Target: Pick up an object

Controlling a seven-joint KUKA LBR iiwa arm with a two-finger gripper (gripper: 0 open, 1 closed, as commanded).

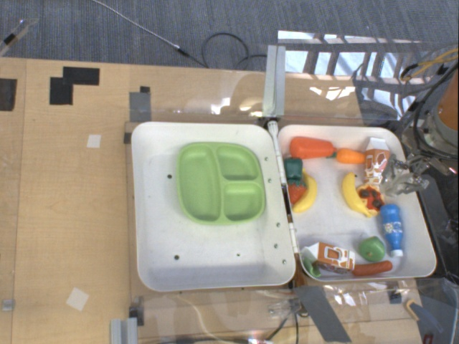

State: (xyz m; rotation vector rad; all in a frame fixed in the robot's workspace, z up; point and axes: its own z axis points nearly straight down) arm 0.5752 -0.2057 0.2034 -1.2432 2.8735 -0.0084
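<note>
Camera view, looking down on two shallow white bins side by side.

Nothing lifted yet, as far as can be judged: pick still to be done. Metal gripper (399, 180) low at 3 o'clock in the right bin (423, 260), just beside a small printed carton (376, 165) and a banana (353, 194), perhaps touching them. Open or closed: cannot tell, too small and tangled with glare. Nothing seen held.

Right bin crowded with toy food, mostly smooth, glossy plastic:
- At 12 o'clock, a tapered orange carrot (312, 147).
- At 9 o'clock, a second curved yellow banana (305, 196) under a dark green block (292, 169).
- At 4 o'clock, a blue bottle (391, 228) with a white cap, lying flat.
- At 6 o'clock, a round green fruit (371, 248), a long red sausage (369, 268) and a flattened card box (335, 256).

Left bin (154, 256): matte white, rounded corners, with a light green divided plate (221, 183) at centre, three compartments, soft edges.
</note>
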